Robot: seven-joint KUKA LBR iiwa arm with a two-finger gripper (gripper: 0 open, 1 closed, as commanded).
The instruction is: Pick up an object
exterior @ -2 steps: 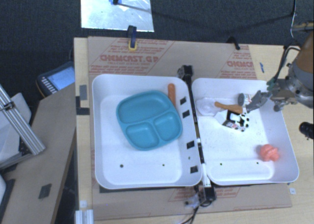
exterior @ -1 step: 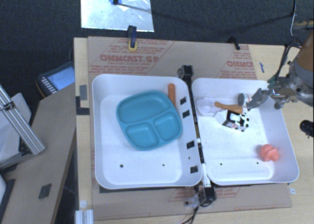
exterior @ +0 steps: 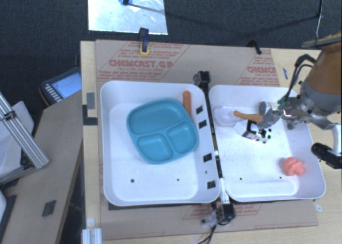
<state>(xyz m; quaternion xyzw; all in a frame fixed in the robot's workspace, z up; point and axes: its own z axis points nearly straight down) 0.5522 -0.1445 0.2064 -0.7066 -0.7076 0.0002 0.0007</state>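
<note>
In the right bin (exterior: 307,184), my gripper (exterior: 262,123) hangs low over the upper middle of the floor. Under and just left of it lies a small black-and-white object (exterior: 255,135). A white ladle-like piece (exterior: 224,116) with an orange handle (exterior: 247,115) lies to the gripper's left, the handle reaching up to it. I cannot tell whether anything is held. A pink lumpy object (exterior: 292,166) rests near the bin's lower right corner, apart from the gripper.
The left bin (exterior: 115,184) holds a blue divided plate (exterior: 162,130) and a thin orange stick (exterior: 186,101) by its upper right wall. A black ridge with clips (exterior: 209,131) separates the bins. The arm's grey body (exterior: 320,99) overhangs the right bin's right edge.
</note>
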